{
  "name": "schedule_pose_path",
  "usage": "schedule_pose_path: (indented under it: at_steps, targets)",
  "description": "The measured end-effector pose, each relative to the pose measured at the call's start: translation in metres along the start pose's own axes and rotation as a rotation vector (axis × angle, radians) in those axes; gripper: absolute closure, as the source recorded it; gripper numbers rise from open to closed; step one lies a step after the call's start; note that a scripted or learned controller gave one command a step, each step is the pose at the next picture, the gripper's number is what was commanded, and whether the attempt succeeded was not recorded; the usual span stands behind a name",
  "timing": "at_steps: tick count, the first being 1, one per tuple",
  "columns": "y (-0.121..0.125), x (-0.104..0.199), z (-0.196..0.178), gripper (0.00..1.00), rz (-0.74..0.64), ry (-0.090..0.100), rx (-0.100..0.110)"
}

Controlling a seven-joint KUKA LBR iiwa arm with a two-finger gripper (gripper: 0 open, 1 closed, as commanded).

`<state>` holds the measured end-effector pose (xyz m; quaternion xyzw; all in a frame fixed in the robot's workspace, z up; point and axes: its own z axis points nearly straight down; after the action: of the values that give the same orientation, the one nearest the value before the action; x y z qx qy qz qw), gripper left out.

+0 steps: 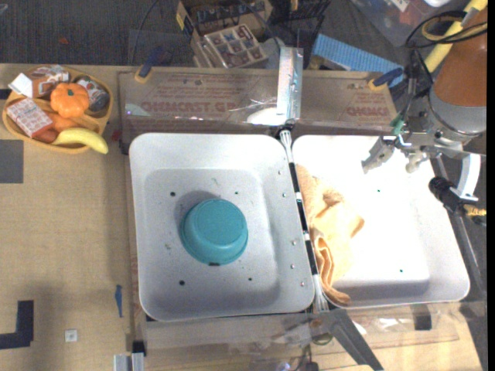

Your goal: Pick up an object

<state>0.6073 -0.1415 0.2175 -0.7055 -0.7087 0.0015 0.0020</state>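
Crumpled against the left wall of the right white bin [433, 284], nearest the lens, lay a soft yellow-orange cloth [331, 234], its folds running from the bin's upper left down to its lower left corner. The rest of that bin's floor showed bare white plastic.

The arm's two-finger hand [396, 155] hung over the upper part of the same bin, toward its right side, with the fingers [376, 156] spread apart and nothing between them. The cloth lay well apart from the hand, down and to the left of it across the bin floor.

Left of the cloth, past the shared rims, the left white bin [155, 168] held a round teal plastic bowl [215, 231], turned upside down near the middle of its floor.

Further left of the cloth, on the wooden bench [62, 246], stood a yellow dish [15, 120] of toy food, with an orange pumpkin [69, 99] and a yellow banana [82, 138] among it.
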Motion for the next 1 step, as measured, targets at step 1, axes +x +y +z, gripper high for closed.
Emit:
schedule_pose_path:
  at_steps: [1]
  targets:
    - [0.0, 0.0, 0.0, 0.0, 0.0, 0.0, 0.0]
